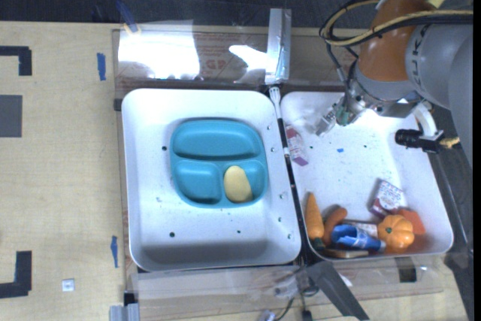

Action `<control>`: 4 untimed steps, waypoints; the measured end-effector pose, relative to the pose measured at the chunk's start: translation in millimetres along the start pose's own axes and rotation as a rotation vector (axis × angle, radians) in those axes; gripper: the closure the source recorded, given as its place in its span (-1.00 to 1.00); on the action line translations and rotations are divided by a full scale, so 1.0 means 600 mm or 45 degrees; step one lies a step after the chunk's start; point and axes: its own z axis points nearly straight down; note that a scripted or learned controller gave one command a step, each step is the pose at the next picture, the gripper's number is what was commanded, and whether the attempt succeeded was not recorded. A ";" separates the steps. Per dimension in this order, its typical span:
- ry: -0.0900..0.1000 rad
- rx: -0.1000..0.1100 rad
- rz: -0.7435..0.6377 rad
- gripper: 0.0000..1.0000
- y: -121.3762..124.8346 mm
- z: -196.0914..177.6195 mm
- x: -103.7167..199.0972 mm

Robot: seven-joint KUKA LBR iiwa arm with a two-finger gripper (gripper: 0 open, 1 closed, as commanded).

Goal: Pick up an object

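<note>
Nearest you, along the near edge of the right shallow white bin (421, 184), you have a cluster of objects: an orange carrot-shaped toy (313, 215) at the left, a brown rounded piece (334, 217) just beside it, a blue and white tube (355, 237) lying on its side, and an orange pumpkin-shaped toy (398, 230) at the right, touching the tube's end. Just beyond the pumpkin you can see a small white and maroon packet (388, 196). In the left shallow white bin (143, 162), a blue plastic divided tray (203, 154) sits in the middle, with a yellow egg-shaped object (237, 183) in its near right compartment. On the rim between the two bins lies a small pinkish wrapper (296, 148). Farther back, the two-finger gripper (338, 116) hangs over the far left corner of the right bin, well apart from the near cluster; you cannot tell from this angle how its jaws stand, and nothing is seen between them. Behind it rise the grey arm with its orange band (387, 49) and looping black cables (353, 19).
</note>
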 end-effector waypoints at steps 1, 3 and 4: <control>0.006 0.004 0.066 1.00 0.003 -0.009 -0.017; 0.005 0.004 -0.022 -1.00 -0.152 0.017 0.048; 0.000 0.001 -0.124 -1.00 -0.117 0.016 0.082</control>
